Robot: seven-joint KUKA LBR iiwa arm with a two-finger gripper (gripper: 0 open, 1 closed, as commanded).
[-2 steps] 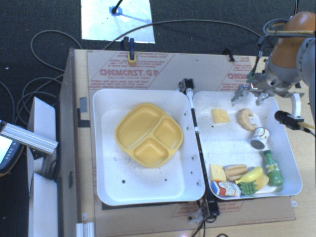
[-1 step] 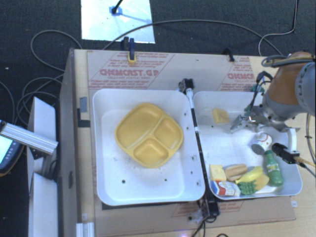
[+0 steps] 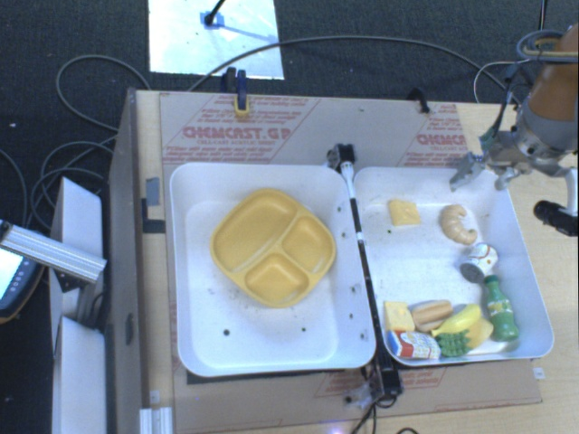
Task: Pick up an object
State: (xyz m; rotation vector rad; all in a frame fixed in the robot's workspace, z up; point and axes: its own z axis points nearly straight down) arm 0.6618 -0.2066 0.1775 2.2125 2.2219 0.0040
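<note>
The right bin holds several small items: a yellow cheese wedge, a tan croissant, a small white ball, a green bottle, and at the front a hot dog, a banana and a small carton. My gripper hangs over the bin's back right corner, behind the croissant. Its fingers are spread open and nothing is between them.
A yellow divided plate lies in the left bin. A black ridge separates the two bins. Cables run across the dark floor behind the bench, and a blue clamp sits on its back edge.
</note>
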